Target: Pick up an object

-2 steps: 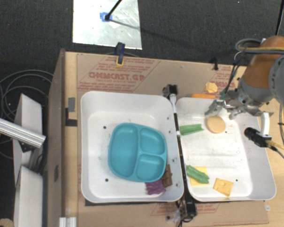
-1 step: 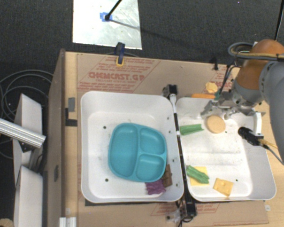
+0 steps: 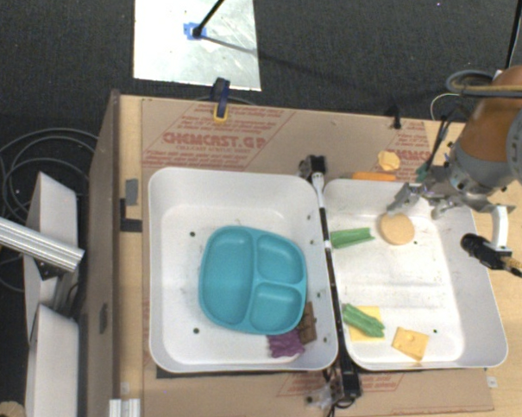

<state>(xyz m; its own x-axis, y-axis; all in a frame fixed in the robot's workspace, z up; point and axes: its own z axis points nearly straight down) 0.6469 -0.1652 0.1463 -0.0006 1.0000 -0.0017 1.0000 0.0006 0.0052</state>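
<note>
Two white bins sit side by side on brown cardboard: the left bin [image 3: 169, 242] holds one teal divided plate [image 3: 252, 279], the right bin [image 3: 480, 330] holds two green pieces, one yellow cracker [image 3: 410, 342] and one tan round biscuit [image 3: 397, 228] (gripper [image 3: 424, 198] just above it, finger state unclear).

Foil sheet [image 3: 199, 36] and coiled cables [image 3: 38, 163] beyond the bench [image 3: 238, 129]
</note>
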